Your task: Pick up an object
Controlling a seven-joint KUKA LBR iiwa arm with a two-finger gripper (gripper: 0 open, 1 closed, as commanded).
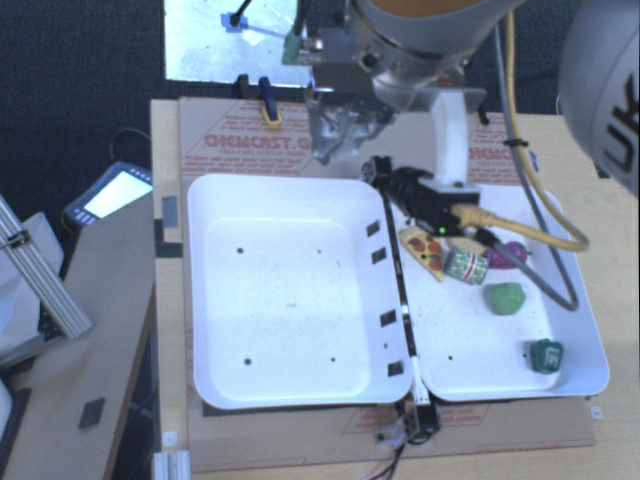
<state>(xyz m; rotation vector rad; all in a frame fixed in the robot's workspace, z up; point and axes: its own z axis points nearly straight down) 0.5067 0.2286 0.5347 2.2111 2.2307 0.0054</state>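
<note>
Gripper (340,138) sits high in the frame, top centre, above the cardboard sheet (240,140) behind the bins, not over either bin. Metal fingers hang down at the far rim of the left bin (285,288); can't tell from this angle how far apart they are. Nothing visible between them, so I'd call it empty-handed.

Candidates are all in the right bin (570,368), clustered in its upper half: flat pizza-slice toy (422,250), small can (465,266) touching it, purple piece (508,255) just beside the can, green lump (506,298) below, dark teal block (546,355) alone near the lower right rim.

Risks, my read:
- Pizza slice, can and purple piece are packed together. Closing there likely catches two or knocks one aside.
- Slice lies flat, little for the fingers to bite.
- Black camera unit (425,200) on a white post (450,143) with yellow cable (530,230) and grey cable (560,293) sits right over the top of that cluster. A descent there could snag a cable or hit the unit.
- Clamps (400,313) along the divider between bins crowd anything close to it.

Green lump or teal block look like the cleanest targets: apart from neighbours, away from the cables.
</note>
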